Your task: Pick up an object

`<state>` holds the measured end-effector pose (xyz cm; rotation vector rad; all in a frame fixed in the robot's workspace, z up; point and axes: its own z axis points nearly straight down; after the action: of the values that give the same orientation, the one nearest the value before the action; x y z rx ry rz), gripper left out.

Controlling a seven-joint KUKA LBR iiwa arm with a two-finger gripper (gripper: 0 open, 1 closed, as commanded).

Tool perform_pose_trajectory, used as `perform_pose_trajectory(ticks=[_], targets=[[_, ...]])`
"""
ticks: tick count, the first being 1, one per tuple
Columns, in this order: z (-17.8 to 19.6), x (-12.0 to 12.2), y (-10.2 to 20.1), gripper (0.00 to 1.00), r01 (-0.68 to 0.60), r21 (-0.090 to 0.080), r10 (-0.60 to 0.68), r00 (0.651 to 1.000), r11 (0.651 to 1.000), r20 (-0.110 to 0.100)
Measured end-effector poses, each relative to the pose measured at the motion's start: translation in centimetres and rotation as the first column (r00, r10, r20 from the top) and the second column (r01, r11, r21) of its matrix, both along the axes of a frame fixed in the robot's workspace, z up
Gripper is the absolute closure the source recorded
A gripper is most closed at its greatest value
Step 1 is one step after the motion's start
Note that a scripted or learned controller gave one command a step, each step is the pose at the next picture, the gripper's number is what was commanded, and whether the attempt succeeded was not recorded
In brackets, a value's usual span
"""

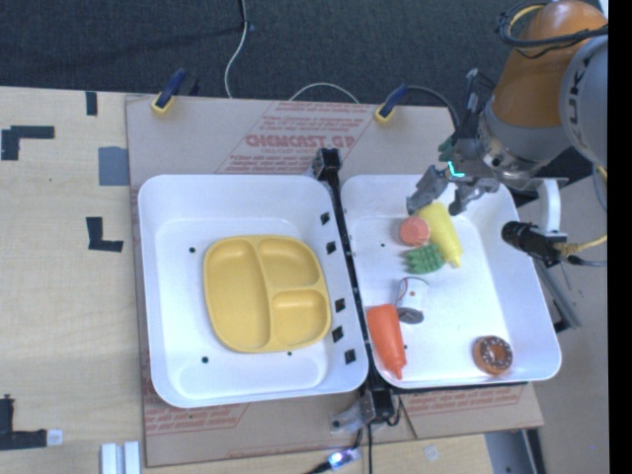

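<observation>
My gripper [440,197] hangs over the back of the right bin [513,294], its two fingers spread open just above the upper end of a yellow corn-like piece [443,233]. Nothing sits between the fingers. Beside the yellow piece lie a small red round piece [414,231] and a green leafy piece [426,259]. Farther forward are an orange carrot [387,339], a small white and grey object [410,301] and a brown donut [493,355].
The left bin [163,265] holds a yellow divided plate [266,292]. A black divider [339,255] runs between the bins. Cables and clamps lie at the back edge of the cardboard. The arm's body occupies the upper right.
</observation>
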<state>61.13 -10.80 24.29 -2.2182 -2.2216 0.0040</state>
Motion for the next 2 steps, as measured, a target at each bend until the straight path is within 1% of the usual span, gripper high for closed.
perform_pose_trajectory(ticks=[1,2], targets=[[0.1,0.0,0.0,0.00,0.000,0.000,0.000,1.000,1.000,0.002],[-5.1,0.9,-0.3,0.00,0.000,-0.001,0.000,1.000,1.000,-0.003]])
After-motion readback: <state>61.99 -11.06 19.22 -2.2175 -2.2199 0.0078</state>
